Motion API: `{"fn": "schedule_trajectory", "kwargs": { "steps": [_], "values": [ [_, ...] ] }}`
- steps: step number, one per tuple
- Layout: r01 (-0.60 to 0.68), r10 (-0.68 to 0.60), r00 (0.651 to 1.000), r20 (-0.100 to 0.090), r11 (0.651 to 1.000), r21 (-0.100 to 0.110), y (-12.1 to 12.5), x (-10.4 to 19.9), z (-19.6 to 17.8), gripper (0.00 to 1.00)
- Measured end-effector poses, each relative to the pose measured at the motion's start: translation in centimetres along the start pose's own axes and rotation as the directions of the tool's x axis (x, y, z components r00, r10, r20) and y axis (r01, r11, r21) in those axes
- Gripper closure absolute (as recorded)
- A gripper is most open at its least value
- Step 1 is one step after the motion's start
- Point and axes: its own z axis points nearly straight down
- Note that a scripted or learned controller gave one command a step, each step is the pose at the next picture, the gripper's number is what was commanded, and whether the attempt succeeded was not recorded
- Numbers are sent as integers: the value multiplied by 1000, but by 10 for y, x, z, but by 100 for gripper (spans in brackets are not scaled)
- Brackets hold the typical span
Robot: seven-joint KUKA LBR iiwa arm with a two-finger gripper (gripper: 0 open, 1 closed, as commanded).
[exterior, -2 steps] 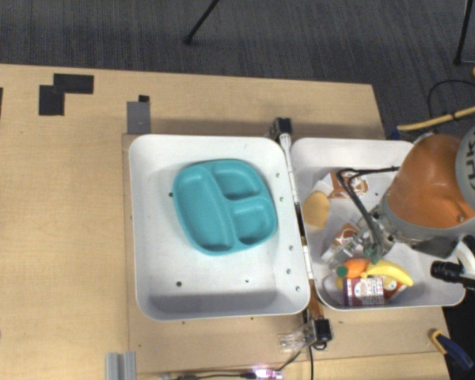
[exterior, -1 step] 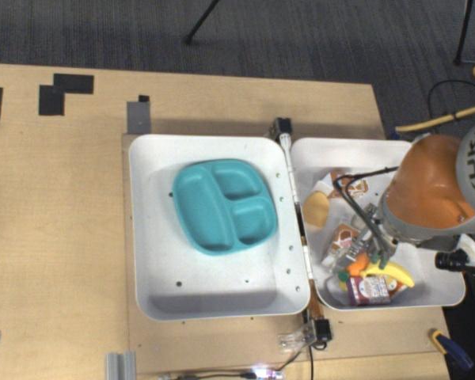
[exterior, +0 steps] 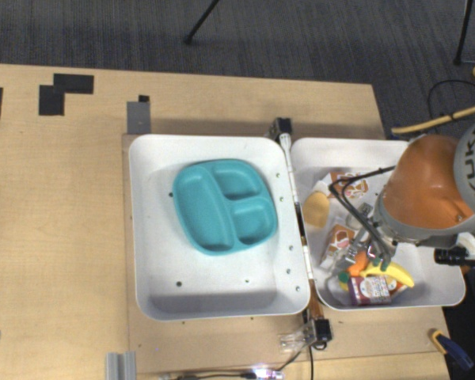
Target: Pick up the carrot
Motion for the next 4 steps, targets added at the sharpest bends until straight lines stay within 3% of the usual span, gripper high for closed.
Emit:
{"fn": "schedule_trajectory", "kwargs": {
  "steps": [1, 3, 4],
  "values": [
    [-4, 4, 1000, 17, 1000, -8, 4, -6, -15, 100],
    [-9, 9, 999, 43, 1000, -21, 10, -15, -41, 100],
    [-9, 10, 999, 42, 1000, -21, 10, -15, -40, 0]
  ]
}}
